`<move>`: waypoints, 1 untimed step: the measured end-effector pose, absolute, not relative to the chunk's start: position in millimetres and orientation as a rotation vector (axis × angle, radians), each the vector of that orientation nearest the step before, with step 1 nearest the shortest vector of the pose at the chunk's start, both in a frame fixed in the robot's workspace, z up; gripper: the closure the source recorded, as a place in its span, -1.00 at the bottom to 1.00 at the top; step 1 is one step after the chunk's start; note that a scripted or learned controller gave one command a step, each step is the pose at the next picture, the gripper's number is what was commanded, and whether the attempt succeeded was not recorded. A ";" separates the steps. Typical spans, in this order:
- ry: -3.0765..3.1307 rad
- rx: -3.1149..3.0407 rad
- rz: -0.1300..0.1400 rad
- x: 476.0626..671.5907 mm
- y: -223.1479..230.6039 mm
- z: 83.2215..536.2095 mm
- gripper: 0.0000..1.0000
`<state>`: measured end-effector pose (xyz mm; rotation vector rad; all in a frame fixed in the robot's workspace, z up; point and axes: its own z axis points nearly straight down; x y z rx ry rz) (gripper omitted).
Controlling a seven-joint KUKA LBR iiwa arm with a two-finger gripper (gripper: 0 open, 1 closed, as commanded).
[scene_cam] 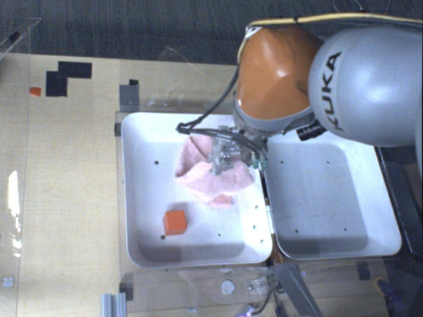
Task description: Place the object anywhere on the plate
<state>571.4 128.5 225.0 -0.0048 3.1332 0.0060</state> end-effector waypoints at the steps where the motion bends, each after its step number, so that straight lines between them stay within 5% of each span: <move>1: 3.133 -0.004 0.006 571.5 128.3 225.1 -1.00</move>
